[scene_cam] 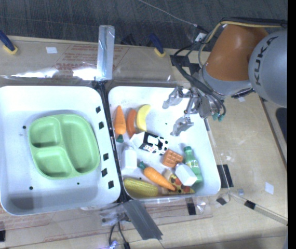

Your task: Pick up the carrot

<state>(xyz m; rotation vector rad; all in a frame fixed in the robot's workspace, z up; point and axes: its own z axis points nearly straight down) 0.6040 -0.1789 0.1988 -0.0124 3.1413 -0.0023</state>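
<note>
- Carrot (158, 178) lies in your right bin (208, 139), long axis diagonal, green top pointing upper-left.
- Gripper (175, 113) hovers apart, fingers spread, gripping nothing.

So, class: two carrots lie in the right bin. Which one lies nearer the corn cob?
The carrot at the bin's near end, lying slantwise right beside the corn cob. The other carrot lies upright along the divider, farther back.

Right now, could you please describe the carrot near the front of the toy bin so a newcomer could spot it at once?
Look in the right-hand white bin, crowded with toy food, and go to its near edge. Just above the yellow corn cob lies the carrot, slanting. It alone is a tapered orange cone with a small green top at its upper left end.
</note>
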